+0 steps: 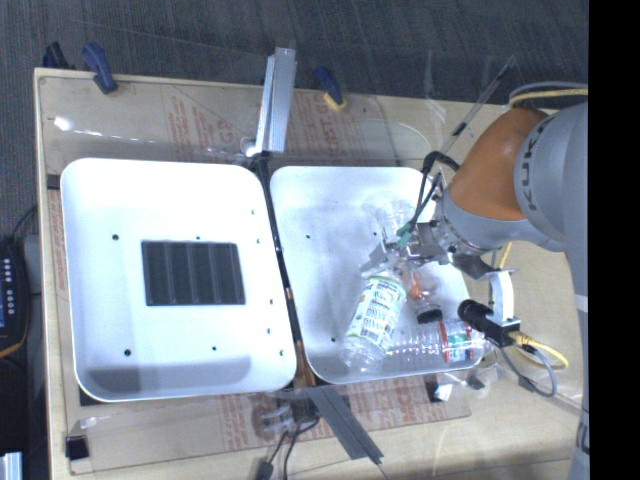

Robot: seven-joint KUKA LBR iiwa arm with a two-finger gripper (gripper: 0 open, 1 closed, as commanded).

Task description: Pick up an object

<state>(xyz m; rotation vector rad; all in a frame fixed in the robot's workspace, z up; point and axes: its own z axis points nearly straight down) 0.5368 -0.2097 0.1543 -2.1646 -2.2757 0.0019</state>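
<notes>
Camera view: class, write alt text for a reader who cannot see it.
A grey robot arm with an orange band reaches from the right into the right bin, its gripper just above clear plastic bottles. The left bin holds a dark ribbed rectangle.

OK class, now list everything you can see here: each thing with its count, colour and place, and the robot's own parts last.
bench: one, tan, under both bins
bins: two, white, side by side; left bin, right bin
grille: one, dark, in the left bin's floor
bottles: two, clear plastic, in the right bin; labelled bottle tilted near the middle, second bottle lying along the near wall
clamps: two, blue, on the bench's far edge; one at, one at
bar: one, grey metal, at the far end of the gap between the bins
arm: one, grey with orange band, reaching in from the right
gripper: one, over the right bin by the labelled bottle
</notes>
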